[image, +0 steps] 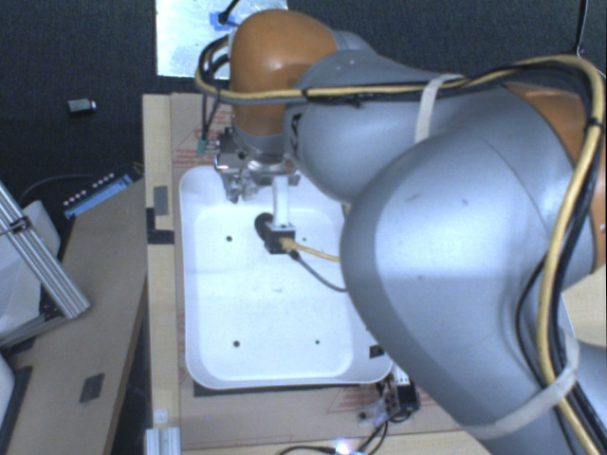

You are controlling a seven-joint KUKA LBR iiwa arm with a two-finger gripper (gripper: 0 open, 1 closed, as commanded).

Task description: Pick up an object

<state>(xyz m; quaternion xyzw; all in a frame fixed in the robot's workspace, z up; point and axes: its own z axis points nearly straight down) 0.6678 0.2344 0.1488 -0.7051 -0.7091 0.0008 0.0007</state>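
Observation:
My gripper hangs below the orange wrist band at the far left corner of the left white bin, close to the bin's back wall. Its tips are small and partly shadowed. No loose object shows on the visible bin floor, which carries just a few small dark dots. The grey arm sweeps in from the right and hides the right side of this bin and the other bin.
The bulky arm link covers the right half of the view. An aluminium frame stands off the bench at the left. A shiny foil sheet lies beyond the bin. Small wires and a connector sit at the bench's front edge.

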